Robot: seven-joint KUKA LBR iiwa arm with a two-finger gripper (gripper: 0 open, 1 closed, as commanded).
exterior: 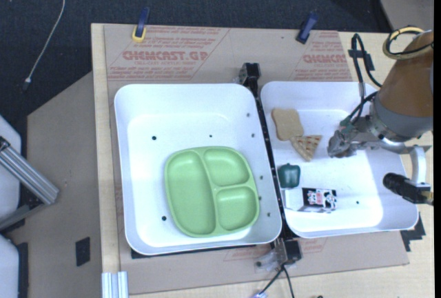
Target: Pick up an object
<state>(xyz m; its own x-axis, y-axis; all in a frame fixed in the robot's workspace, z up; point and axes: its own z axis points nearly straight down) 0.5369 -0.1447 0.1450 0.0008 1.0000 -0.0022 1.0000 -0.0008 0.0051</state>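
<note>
In the right white bin (386,217) lie a tan slice of toast (286,123), a small waffle-patterned wedge (307,146), a dark green pepper (289,175) and a small white printed packet (315,199). The end effector (339,145) hangs just right of the wedge; I cannot tell its state. The left white bin (138,117) holds a light green divided plate (210,190).

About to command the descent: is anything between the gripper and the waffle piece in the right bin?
Nothing visible does. The gripper sits just right of the waffle piece in the right bin, with bare bin floor between them. The bread slice lies up-left of the waffle, off that path.
</note>
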